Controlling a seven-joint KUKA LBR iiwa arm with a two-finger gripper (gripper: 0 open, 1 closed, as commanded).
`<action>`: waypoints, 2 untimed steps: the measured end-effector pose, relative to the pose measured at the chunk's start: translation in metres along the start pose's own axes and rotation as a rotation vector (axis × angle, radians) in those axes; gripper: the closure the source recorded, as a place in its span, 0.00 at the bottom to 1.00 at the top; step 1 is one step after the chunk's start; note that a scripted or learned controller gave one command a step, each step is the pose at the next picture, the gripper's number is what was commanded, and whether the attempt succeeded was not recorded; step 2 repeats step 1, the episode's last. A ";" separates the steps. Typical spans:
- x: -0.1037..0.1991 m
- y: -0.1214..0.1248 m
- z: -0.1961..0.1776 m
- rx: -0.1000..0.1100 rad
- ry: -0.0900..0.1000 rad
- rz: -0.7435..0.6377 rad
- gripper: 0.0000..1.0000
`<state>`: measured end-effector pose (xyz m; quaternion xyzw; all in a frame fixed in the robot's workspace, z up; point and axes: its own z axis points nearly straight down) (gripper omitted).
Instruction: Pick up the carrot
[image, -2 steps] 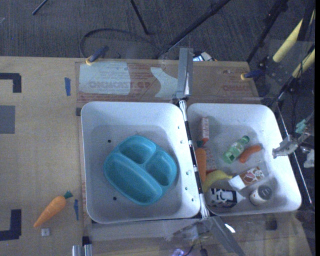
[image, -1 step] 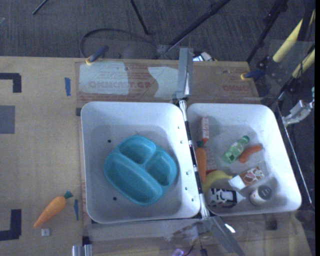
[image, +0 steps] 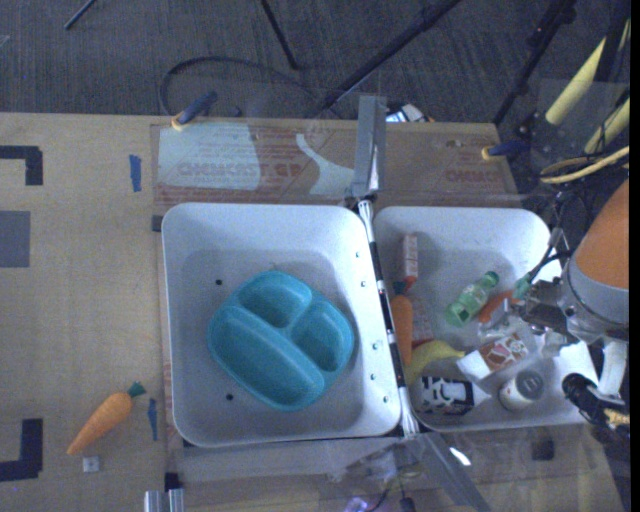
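In the right bin (image: 440, 222), against its left wall, a carrot (image: 402, 328) lies lengthwise beside a yellow banana (image: 436, 354), a green bottle (image: 472, 298) and a black-and-white carton (image: 445, 393). The gripper (image: 540, 308) hangs over the bin's right side; whether it is open or closed I cannot tell. A teal divided plate (image: 282, 339) sits in the left bin (image: 190, 300), and another carrot (image: 102, 418) lies on the bench (image: 70, 300) to its near left.

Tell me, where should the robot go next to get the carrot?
Probably slide left across the right bin toward the carrot lying along its left wall. The tool sits over the clutter at the bin's right side, apart from the carrot. Another carrot lies far off on the bench.
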<state>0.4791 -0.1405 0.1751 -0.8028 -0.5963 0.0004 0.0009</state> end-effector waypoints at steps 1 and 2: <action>-0.056 0.018 -0.097 -0.004 -0.001 -0.285 0.00; -0.056 0.018 -0.097 -0.004 -0.001 -0.285 0.00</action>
